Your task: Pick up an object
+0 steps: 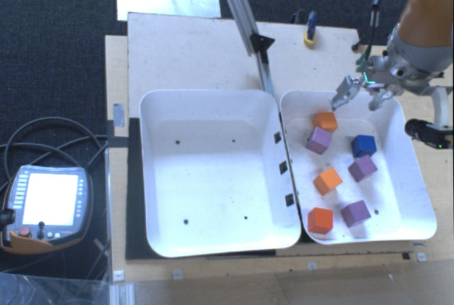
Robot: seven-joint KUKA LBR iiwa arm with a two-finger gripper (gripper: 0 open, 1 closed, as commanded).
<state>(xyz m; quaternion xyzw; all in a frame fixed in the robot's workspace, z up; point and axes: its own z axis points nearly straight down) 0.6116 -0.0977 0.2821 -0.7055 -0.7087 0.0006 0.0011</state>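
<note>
Arm cut off at the right edge. Hand (360, 92) above the right bin (418, 183) far rim, fingers spread wide, holding nothing. Seven cubes inside: three orange (325, 120) (328, 181) (320, 220), three purple (319, 140) (362, 168) (355, 213), one blue cube (363, 146). Left bin (152, 154) alongside on the table (191, 48).
</note>
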